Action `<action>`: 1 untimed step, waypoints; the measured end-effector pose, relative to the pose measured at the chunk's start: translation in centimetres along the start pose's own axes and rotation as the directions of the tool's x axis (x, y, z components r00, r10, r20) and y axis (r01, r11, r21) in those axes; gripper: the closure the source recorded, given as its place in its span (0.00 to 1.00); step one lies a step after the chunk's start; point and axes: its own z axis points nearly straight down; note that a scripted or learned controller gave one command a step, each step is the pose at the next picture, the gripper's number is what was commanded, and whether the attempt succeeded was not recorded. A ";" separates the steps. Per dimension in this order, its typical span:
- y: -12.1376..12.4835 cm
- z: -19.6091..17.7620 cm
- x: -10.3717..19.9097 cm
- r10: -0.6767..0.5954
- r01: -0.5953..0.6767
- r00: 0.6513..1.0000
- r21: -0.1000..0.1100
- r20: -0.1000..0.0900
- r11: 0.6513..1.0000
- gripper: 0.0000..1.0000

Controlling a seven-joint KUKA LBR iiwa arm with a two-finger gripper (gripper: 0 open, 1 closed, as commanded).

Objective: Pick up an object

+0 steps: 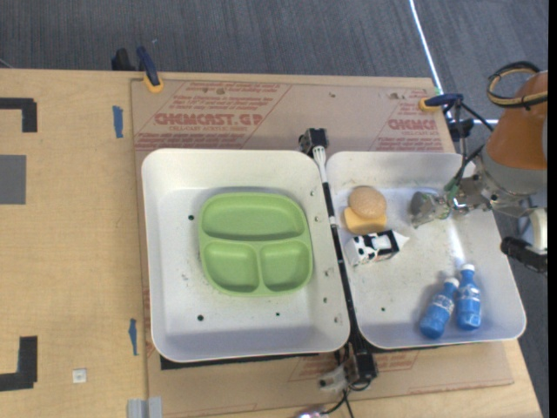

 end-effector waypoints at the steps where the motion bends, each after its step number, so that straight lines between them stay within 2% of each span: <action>1: 5.5 0.5 -1.4 -0.062 0.062 0.998 0.017 -0.028 0.998 0.00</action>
